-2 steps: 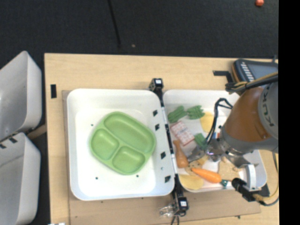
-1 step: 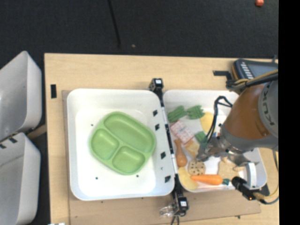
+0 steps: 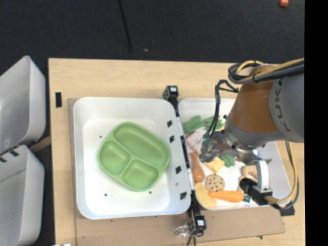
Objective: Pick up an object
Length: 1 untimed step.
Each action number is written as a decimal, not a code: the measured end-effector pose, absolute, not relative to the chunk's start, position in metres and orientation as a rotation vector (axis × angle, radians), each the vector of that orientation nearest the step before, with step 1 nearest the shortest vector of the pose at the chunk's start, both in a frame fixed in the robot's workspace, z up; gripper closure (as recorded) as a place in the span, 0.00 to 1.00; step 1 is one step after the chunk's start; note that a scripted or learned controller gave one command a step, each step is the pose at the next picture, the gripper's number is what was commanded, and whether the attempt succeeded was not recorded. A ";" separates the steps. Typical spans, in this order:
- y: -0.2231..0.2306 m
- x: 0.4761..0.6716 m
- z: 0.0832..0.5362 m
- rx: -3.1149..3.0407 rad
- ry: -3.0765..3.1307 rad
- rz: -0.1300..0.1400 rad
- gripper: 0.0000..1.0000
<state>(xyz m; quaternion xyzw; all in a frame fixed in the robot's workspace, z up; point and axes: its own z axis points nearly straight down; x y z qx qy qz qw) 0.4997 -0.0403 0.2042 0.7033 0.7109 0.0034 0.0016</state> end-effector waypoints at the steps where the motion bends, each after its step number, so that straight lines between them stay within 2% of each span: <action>1: -0.141 0.488 0.179 2.231 2.212 -0.010 1.00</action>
